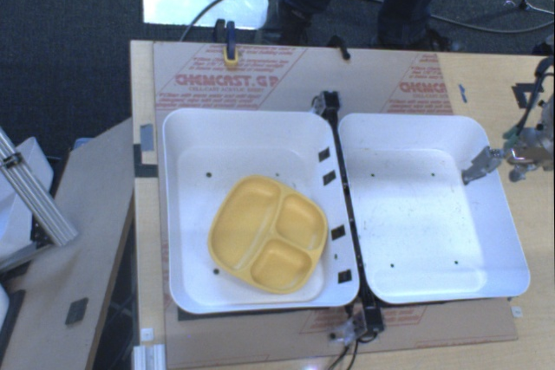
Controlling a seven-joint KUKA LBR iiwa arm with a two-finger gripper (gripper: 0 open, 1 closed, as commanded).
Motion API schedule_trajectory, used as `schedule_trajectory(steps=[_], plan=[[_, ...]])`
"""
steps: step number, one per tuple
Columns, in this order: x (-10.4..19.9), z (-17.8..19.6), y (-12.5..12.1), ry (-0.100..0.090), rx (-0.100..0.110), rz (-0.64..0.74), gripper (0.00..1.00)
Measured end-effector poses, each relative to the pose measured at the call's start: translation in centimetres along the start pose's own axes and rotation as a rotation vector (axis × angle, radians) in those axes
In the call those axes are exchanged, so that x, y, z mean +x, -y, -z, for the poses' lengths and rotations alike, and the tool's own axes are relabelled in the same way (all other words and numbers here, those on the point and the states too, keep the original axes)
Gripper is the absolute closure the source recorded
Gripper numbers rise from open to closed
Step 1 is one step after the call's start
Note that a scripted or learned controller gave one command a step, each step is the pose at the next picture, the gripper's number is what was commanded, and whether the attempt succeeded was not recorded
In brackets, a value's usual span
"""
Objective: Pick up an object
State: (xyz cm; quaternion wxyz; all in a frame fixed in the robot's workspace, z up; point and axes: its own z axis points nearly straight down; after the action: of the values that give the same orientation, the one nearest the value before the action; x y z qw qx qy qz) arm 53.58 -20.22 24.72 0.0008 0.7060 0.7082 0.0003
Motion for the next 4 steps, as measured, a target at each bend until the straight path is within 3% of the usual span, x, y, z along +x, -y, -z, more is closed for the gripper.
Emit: schedule_trajectory(steps=[3, 4], plan=[[-0.2, -15.9, 0.6, -0.001, 0.001, -0.002, 0.00], [-0.3, -14.6, 0.5, 0.001, -0.002, -0.002, 1.00]])
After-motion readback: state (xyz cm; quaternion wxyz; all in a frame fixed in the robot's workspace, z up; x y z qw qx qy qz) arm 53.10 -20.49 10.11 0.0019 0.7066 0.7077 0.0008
